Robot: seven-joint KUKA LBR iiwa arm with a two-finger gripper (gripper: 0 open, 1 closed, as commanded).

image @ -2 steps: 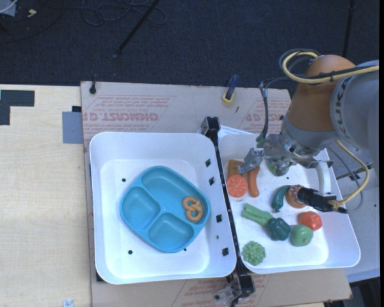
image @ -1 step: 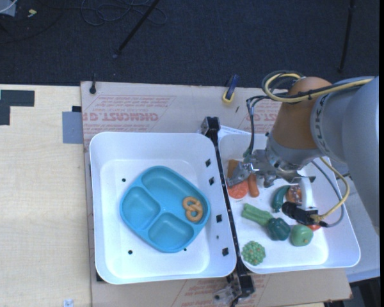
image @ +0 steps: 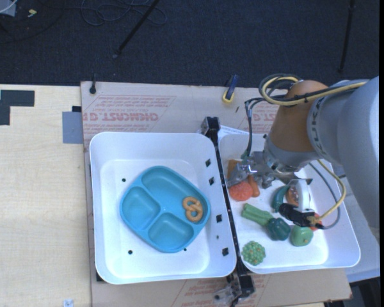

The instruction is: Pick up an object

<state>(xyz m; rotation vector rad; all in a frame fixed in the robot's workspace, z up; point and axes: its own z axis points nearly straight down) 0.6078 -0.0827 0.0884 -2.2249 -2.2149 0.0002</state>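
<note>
Over two shallow white bins, my arm reaches in

Leftward, a blue sectioned plastic plate (image: 163,217) carries a small brown pretzel (image: 192,208); my gripper (image: 248,173) hangs just above an orange-red toy (image: 242,191), its opening impossible to tell, a knobbly green ball (image: 253,252) nearer the front rim

A light wooden bench (image: 32,203) is seen from above, overlaid with a printed cardboard sheet (image: 141,110). Dark carpet (image: 179,37) beyond is crossed by loose cables (image: 109,5).
</note>
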